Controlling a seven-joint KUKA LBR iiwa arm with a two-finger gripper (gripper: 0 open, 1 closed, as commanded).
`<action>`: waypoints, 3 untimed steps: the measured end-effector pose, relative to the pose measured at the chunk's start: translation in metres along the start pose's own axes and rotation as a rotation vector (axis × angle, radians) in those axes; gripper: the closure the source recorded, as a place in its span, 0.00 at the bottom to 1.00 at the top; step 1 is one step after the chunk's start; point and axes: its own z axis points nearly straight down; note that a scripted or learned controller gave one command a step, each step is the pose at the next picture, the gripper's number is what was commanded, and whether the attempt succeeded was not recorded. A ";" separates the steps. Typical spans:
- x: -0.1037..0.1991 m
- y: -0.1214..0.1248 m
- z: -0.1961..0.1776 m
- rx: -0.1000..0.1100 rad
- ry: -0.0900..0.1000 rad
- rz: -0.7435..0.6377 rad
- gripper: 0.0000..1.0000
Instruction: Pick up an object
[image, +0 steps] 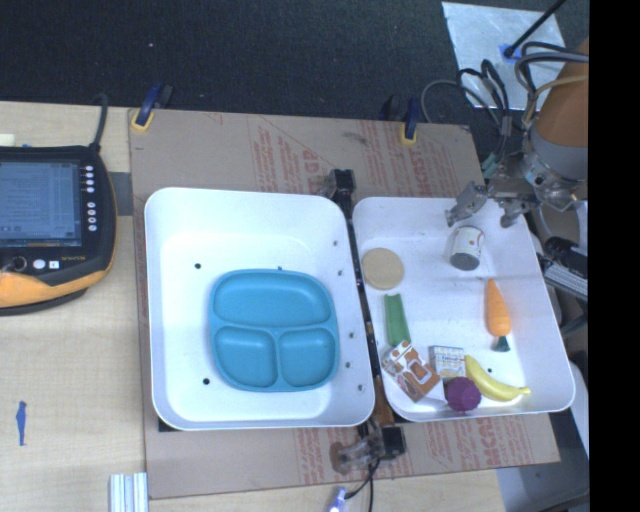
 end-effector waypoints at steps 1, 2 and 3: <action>0.017 -0.007 -0.044 -0.001 0.000 0.000 0.00; 0.037 -0.047 -0.050 0.002 -0.001 0.002 0.00; -0.024 -0.014 0.002 0.003 -0.002 0.002 0.00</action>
